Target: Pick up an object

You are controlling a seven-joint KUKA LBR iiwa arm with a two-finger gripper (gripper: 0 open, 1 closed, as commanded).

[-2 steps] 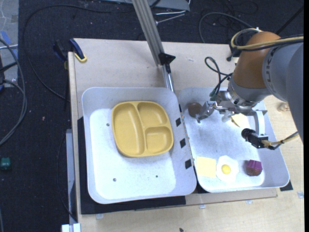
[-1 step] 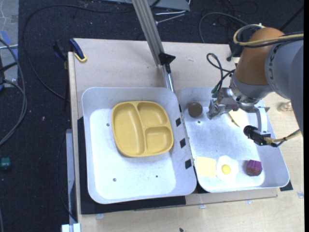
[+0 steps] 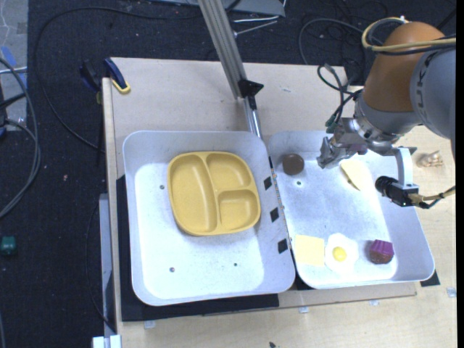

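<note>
Pale cheese wedge (image 3: 354,172) lies in the right bin (image 3: 406,227) at its far side, just beside the hand (image 3: 331,155), which hovers low over the bin floor between that wedge and a brown round piece (image 3: 293,164); whether its fingers are spread or pressed together I cannot tell. Sitting between two targets, the hand could close on bare floor or nudge the flat wedge against the bin wall instead of gripping it.

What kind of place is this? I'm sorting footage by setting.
Most likely a robotics lab test bench, not a kitchen. A grey and orange robot arm reaches over two white bins, toy food such as a fried egg sits beside a yellow divided plate, and loose cables cross the dark floor.
</note>
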